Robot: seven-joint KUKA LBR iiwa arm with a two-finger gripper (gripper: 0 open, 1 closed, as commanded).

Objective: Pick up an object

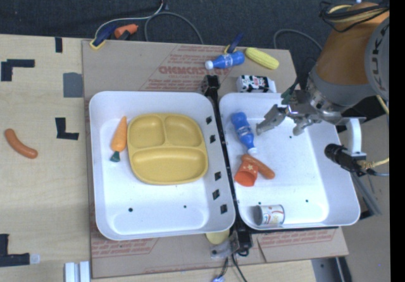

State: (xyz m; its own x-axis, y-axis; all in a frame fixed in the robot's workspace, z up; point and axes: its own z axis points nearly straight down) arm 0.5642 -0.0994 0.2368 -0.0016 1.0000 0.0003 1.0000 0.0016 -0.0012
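Note:
My gripper (278,127) hangs over the back of the right bin (316,167), open, with nothing between its fingers. Just left of its left finger (267,120) lies a blue bottle (242,130) on the bin floor, apart from the finger. An orange and red toy (252,170) lies in the middle of the same bin. A small can (272,215) lies on its side near the bin's front wall.
The left bin (107,198) holds a yellow divided plate (168,148) and a carrot (119,134). Behind the bins lie another blue bottle (226,61), a yellow corn cob (261,57) and a black-and-white box (255,83). A sausage (20,143) lies far left.

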